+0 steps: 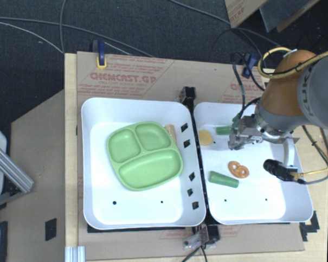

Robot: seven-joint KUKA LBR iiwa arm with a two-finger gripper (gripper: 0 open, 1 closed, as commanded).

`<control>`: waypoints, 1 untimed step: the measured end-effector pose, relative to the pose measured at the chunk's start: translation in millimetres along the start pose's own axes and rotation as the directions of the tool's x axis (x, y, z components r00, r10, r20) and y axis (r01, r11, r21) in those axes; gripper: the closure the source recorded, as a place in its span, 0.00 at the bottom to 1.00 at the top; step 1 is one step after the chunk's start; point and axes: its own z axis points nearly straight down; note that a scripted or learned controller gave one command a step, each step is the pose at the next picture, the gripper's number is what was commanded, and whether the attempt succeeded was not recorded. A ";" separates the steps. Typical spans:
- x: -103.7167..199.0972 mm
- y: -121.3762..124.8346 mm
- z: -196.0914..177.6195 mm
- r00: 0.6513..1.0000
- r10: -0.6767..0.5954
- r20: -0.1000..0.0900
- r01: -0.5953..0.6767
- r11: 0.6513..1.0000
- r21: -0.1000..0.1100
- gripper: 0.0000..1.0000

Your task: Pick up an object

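Note:
My gripper point(237, 143) hangs over the upper middle of the right bin point(269, 211), reaching in from the right. A small green piece point(223, 130) lies just left of it, partly hidden by the gripper. Below the gripper lies an orange pretzel point(238, 169), and below that a green cylinder point(223, 180). A yellow round piece point(206, 138) sits near the bin's left wall. I see nothing between the fingers.
The left bin point(95, 206) holds a green sectioned plate point(145, 155) with a tan piece point(170, 133) at its upper right edge. A black divider with clips point(194, 156) runs between the bins. Cables trail over the arm point(287, 100) at the right.

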 end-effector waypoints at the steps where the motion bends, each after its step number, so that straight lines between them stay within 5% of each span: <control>1: 7.0 -7.2 -53.5 1.000 -0.002 0.001 0.002 1.000 -0.002 1.00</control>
